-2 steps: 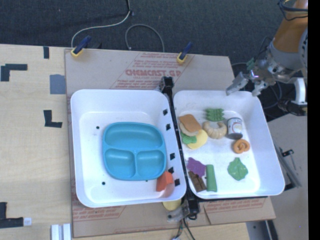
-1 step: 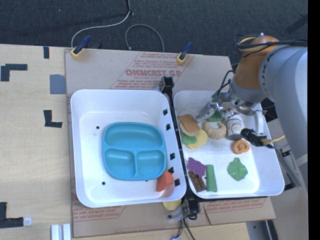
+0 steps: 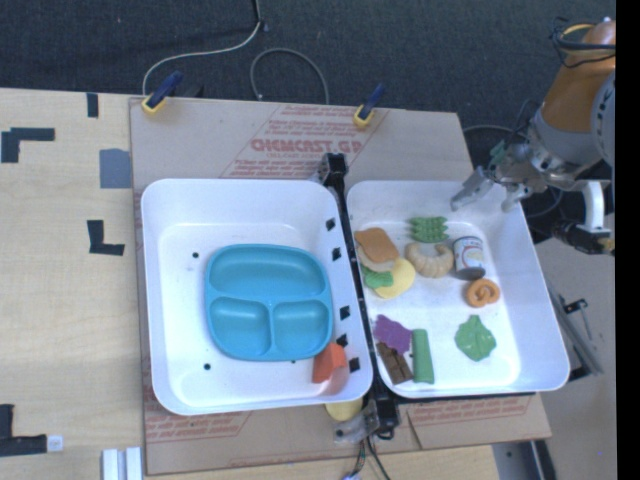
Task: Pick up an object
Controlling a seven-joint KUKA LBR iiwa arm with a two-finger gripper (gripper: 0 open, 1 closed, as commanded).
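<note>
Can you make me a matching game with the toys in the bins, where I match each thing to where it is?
Things:
1. blue plastic divided plate
2. small silver can
3. orange carrot-shaped toy
4. gripper

Places:
A. left bin, front right corner
B. above the right bin's back edge
C. middle of the left bin
D. inside the right bin

Pairs: 1-C, 2-D, 3-A, 4-B

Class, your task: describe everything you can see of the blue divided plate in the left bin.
The blue divided plate looks like smooth light-blue plastic, a rounded rectangle with three compartments: one long across the far side, two smaller nearer the camera. It lies flat, right way up, on the floor of the left bin, holding nothing. An orange toy lies at its near right corner.
</note>
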